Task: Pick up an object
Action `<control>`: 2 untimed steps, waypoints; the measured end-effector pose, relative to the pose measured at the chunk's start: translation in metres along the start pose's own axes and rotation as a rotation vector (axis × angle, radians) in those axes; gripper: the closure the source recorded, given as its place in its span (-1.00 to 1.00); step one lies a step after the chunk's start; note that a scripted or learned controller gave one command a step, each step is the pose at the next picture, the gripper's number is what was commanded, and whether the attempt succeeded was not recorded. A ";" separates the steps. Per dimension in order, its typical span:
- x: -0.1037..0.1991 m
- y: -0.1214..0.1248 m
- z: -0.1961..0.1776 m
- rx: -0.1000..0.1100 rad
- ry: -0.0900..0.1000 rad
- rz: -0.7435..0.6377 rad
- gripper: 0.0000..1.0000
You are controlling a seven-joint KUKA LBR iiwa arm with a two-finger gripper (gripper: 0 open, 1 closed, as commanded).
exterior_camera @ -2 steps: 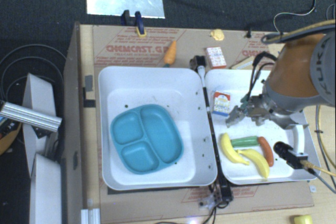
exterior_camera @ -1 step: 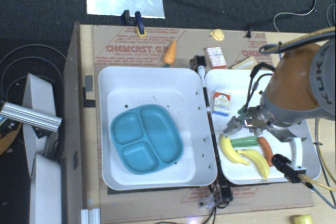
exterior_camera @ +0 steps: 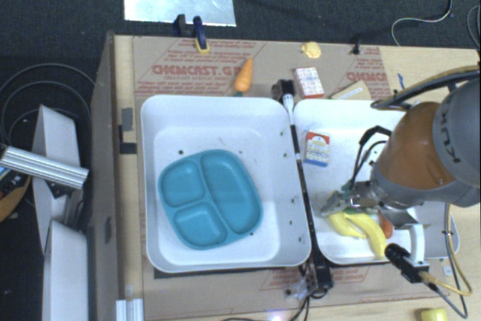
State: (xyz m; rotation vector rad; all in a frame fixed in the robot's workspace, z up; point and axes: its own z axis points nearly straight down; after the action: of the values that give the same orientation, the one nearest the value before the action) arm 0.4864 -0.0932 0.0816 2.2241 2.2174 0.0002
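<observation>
Gripper (exterior_camera: pixel 340 201) low in right bin (exterior_camera: pixel 342 113) just above banana (exterior_camera: pixel 359 227) near front wall, can't tell its state; risk: curved fruit rolls away & the try comes up w/ nothing

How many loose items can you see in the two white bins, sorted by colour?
Blue: 1, the divided plate in the left bin.
Yellow: 1, the banana in the right bin, just below the gripper.
White with red and blue print: 1, the small carton in the right bin.
Total: 3. The arm may hide more.
</observation>
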 end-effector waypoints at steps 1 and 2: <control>-0.050 0.103 -0.092 -0.018 -0.007 -0.007 -1.00; 0.013 0.021 -0.070 0.008 0.005 -0.009 -1.00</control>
State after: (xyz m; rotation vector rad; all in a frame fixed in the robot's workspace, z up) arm 0.5070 -0.0804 0.1518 2.2205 2.2336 -0.0034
